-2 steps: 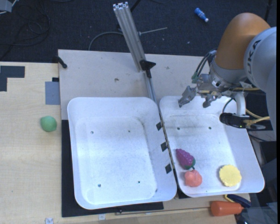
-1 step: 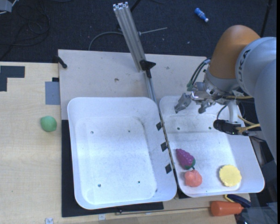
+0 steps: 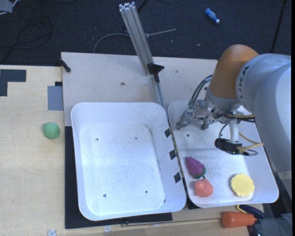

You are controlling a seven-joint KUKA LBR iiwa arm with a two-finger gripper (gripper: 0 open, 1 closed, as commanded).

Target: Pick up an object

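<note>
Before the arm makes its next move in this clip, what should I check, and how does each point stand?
1. Objects in the right bin: ok, purple toy, red toy, yellow disc.
2. Toys apart from one another: purple and red close, cannot tell if touching; disc apart, ok.
3. End effector over right bin: ok, at its far end.
4. End effector above a toy: not ok.
5. Something held: cannot tell.

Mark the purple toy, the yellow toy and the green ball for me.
purple toy (image 3: 195, 166), camera view, middle of its body, in the right bin.
yellow toy (image 3: 242, 185), camera view, centre of its top face, in the right bin.
green ball (image 3: 51, 130), camera view, centre of the ball, on the wooden bench left of the bins.
</note>
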